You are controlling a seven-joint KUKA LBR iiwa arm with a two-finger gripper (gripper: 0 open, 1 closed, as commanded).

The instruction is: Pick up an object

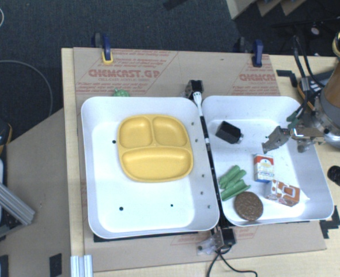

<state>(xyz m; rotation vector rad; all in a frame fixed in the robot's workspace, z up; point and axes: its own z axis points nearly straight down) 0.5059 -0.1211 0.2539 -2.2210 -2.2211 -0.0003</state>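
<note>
Two white bins sit side by side on the surface [78,154], which is covered by a brown sheet clamped at the upper edge.

Left bin [101,201]: holds a yellow divided plate [155,148] in its upper half, well apart from every wall. The lower half of the bin floor is open.

Right bin [314,172]: five items.
- black block [228,133], upper left of the bin, near the shared wall, apart from the others.
- green pods [233,182], lower left, lying close to the shared wall.
- brown round disc [248,205], just below the pods, near the bin's lower rim.
- small white and red carton [264,168], centre of the bin.
- orange patterned packet [284,193], lower right, just beside the carton.

The arm enters from the right of the frame. The tool [276,139] hangs over the upper right part of the right bin, above the carton and to the right of the black block. Nothing is seen between its fingers; whether they are released or clenched cannot be told.

Open floor lies between the black block and the carton.
</note>
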